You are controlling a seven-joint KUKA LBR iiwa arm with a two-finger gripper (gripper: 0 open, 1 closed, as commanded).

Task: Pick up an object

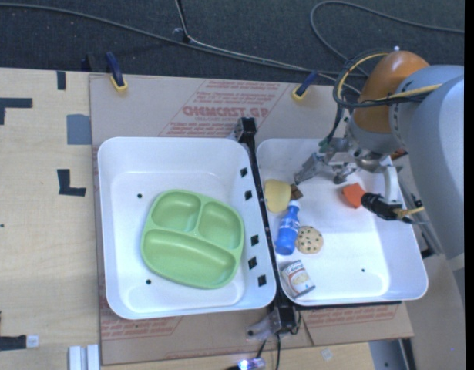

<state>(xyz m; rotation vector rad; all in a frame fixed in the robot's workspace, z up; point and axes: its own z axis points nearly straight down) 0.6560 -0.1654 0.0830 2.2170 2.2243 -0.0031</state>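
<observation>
Two white bins, one green divided plate, one blue bottle, one cookie, one small can, one yellow object, one orange object

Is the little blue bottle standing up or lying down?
Lying down. The blue bottle lies on its side on the right bin floor, its white cap toward the yellow thing.
</observation>
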